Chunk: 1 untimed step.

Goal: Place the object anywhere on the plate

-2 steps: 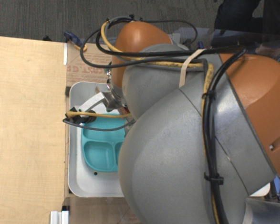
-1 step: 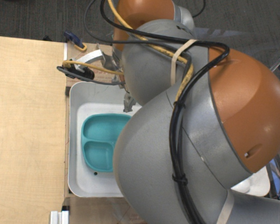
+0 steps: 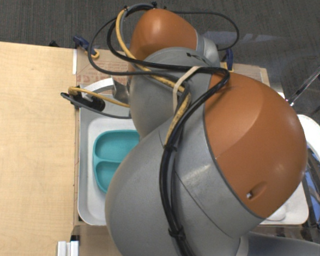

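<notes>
Teal plate (image 3: 109, 162), white bin (image 3: 87, 204), grey arm (image 3: 160, 207) with orange caps, pale wood-grain bench (image 3: 28, 143), dark ribbed floor (image 3: 48, 7).

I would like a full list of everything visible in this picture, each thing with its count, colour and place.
plate: one, teal, divided, in the bin nearer the view's left, partly hidden by the arm
near bin: one, white, centre-left, holding the plate
far bin: one, white, at the view's right, mostly behind the arm
board: one, pale wood, left of the bins
floor: dark grey, along the top
arm: one, grey with orange sections, across the middle
cables: several, black and yellow, along the arm
</notes>
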Motion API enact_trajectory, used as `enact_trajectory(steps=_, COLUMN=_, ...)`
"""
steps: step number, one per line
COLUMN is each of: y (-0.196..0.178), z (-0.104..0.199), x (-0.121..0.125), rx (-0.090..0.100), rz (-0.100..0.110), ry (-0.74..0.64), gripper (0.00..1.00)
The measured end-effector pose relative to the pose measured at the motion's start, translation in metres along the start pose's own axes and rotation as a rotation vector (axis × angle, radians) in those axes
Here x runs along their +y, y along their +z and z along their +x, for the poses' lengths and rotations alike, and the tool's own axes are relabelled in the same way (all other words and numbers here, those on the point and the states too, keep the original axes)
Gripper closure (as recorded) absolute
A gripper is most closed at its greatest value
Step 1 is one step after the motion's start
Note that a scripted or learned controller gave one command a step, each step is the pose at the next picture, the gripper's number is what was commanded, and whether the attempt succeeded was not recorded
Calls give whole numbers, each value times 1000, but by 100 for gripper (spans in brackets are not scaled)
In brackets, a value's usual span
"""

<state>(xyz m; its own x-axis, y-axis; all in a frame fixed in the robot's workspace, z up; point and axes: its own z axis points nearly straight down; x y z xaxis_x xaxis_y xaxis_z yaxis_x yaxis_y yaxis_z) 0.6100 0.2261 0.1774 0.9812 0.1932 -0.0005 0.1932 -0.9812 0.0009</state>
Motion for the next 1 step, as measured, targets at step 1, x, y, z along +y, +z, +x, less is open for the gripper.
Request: enact_trajectory(steps=1, y=83, z=-89, x=-19, rx=-4, rz=-2, ry=-62, gripper=0)
